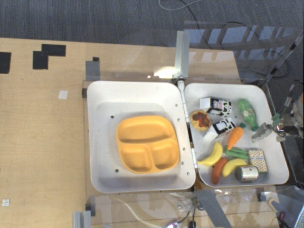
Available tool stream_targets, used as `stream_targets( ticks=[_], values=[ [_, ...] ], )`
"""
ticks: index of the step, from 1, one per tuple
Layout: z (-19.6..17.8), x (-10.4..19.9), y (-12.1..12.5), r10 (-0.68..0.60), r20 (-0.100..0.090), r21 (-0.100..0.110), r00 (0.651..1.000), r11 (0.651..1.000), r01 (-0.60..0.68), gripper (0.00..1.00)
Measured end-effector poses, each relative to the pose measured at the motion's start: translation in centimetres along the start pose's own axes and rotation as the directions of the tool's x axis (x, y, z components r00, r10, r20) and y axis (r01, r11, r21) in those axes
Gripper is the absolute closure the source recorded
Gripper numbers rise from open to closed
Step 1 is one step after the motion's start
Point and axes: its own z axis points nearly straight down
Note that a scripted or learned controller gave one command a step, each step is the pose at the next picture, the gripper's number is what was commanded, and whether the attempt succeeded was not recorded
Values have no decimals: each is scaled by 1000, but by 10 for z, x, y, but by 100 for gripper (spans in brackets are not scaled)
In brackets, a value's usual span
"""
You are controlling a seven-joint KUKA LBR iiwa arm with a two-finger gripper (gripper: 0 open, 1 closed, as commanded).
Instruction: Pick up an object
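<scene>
At the right bin's right rim, my gripper hangs over bare white floor; whether it is released or clenched I cannot tell. The carrot lies just left, the green bottle near. The left bin holds a yellow tray.

Not much of the robot on show here, folks: just its tail end poking in at the right edge of the bench. The claw is pale grey metal, slim and tapered, with a dull sheen along its flat side. Behind it sits a darker, blocky wrist piece showing a small spot of orange, with thin dark cables running up beside it.
</scene>
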Motion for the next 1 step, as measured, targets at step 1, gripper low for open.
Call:
stream_targets(
  ticks=[1],
  values=[
    [99,48,62,101,0,-4,995,995,-101,0]
  ],
)
